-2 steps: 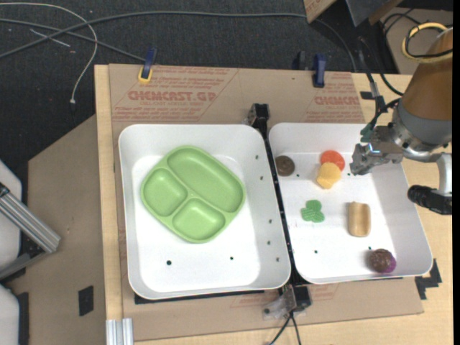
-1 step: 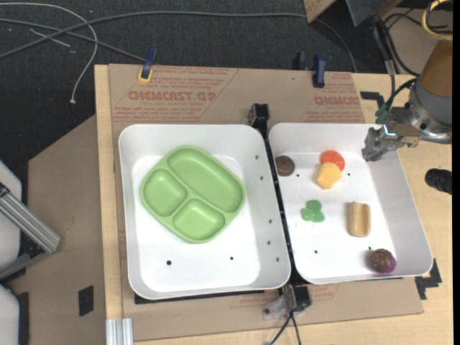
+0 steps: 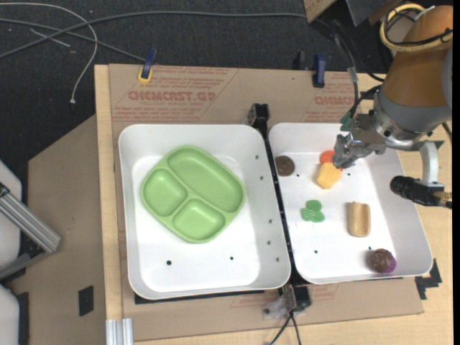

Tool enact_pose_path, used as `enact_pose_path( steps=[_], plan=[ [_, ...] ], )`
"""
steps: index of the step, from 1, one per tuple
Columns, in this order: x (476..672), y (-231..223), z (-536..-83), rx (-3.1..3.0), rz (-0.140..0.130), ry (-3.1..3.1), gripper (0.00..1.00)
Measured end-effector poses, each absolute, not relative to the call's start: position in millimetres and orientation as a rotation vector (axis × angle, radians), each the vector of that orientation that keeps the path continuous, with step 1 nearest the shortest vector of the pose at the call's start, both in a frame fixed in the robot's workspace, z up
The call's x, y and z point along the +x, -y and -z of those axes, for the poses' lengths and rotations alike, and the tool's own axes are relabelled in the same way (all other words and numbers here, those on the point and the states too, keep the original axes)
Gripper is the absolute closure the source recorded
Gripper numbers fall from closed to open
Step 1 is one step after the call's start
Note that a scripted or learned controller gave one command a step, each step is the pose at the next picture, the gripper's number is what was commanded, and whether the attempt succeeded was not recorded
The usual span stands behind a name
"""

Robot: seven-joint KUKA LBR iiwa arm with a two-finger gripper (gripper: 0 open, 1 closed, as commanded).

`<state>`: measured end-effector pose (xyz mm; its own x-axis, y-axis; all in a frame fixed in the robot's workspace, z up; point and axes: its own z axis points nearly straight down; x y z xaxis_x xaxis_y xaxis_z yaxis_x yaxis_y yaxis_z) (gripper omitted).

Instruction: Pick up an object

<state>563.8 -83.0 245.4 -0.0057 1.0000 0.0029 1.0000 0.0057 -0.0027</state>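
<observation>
The right bin (image 3: pixel 402 192) is my landmark. At its near corner sits a purple ball (image 3: pixel 382 260); farther in lie a tan roll (image 3: pixel 359 218) and a green piece (image 3: pixel 312 211). At its far side my tool (image 3: pixel 348 152) hovers over the yellow block (image 3: pixel 328 176) and an orange piece (image 3: pixel 327 156), grip state unreadable. Crowding there risks a glancing miss. Left of it, a bin (image 3: pixel 144 257) holds a green tray (image 3: pixel 191 192).

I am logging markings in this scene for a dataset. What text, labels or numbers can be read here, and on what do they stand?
"CHEMCAST GP": red print on the brown board under the bins, upper left.
A second red print on the same board, upper right near the gripper: partly hidden, unreadable.
Bins, tray and food pieces: no text to be seen.
</observation>
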Motion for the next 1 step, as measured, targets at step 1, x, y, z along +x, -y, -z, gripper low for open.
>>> enact_pose_path(
  steps=[1],
  plan=[
    [561.2, 27.2, -252.5, -2.211, 0.002, 2.227, 1.0]
  ],
)
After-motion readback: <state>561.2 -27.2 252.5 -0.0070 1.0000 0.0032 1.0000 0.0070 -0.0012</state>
